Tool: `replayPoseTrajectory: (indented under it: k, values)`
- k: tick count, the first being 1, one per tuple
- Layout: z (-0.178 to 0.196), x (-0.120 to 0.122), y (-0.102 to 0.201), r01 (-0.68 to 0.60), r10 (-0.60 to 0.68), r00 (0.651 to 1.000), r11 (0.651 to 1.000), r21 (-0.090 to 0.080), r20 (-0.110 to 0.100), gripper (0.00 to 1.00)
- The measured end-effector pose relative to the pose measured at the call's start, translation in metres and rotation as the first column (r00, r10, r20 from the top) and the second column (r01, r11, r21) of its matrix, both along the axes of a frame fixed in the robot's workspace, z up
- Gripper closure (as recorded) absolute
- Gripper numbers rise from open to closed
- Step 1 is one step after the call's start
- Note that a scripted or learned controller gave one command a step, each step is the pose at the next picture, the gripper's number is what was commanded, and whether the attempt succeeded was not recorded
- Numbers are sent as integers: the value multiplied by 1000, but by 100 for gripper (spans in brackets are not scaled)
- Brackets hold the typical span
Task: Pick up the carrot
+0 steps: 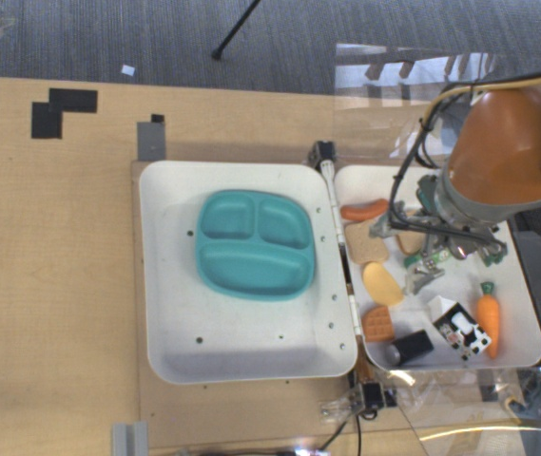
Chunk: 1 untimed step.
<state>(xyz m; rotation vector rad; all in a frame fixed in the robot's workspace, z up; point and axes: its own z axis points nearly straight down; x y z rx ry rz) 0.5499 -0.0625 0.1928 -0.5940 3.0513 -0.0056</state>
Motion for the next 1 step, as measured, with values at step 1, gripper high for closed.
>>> replayPoseTrajectory:
  k: [1]
  values:
    - [-91, -23, -25, -93, 93, 995, 996, 0, -30, 0]
